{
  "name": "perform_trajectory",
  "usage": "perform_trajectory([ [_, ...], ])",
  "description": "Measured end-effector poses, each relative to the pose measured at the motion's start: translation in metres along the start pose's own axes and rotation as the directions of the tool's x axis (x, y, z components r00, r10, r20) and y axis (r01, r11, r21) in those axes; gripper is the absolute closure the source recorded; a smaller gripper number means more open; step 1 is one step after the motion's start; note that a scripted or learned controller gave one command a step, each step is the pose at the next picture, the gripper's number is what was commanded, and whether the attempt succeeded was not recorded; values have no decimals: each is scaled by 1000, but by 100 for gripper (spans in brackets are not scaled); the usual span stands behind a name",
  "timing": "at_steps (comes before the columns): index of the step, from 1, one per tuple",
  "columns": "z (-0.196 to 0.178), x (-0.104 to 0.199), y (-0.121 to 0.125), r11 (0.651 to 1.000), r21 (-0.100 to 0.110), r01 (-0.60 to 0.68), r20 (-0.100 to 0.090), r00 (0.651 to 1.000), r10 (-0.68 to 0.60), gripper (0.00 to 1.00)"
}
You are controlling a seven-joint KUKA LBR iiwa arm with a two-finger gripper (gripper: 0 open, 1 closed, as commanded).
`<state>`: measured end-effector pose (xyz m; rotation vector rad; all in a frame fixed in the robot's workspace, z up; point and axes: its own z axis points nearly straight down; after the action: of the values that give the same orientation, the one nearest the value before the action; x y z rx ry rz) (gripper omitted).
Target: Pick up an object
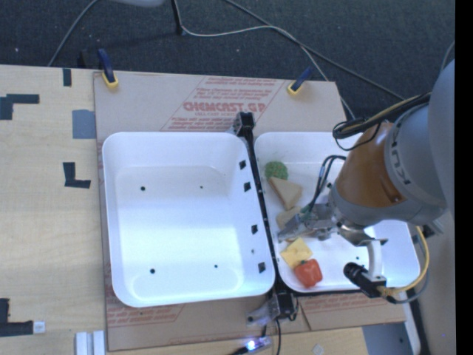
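Cannot tell the state of the jaws; gripper (299,225) low in the right bin (399,261), among a tan wedge (288,192), green piece (276,170), yellow piece (296,254) and red piece (309,272); nothing lifted yet; grasp and lift seemingly left to do.

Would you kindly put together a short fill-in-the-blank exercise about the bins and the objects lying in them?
1. The toy items all lie in the ____ bin as the camera sees it.
2. The red object lies beside a ____ piece.
3. The green object lies near the black ____ between the two bins.
4. The gripper is low over the right bin, reaching in from the camera view's ____.

Missing words: right; yellow; divider; right
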<state>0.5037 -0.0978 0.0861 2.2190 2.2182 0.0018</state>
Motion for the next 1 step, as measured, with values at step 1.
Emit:
perform_trajectory([
  [1,1,-1,33,1000,6,1,-2,1000,-1,0],
])
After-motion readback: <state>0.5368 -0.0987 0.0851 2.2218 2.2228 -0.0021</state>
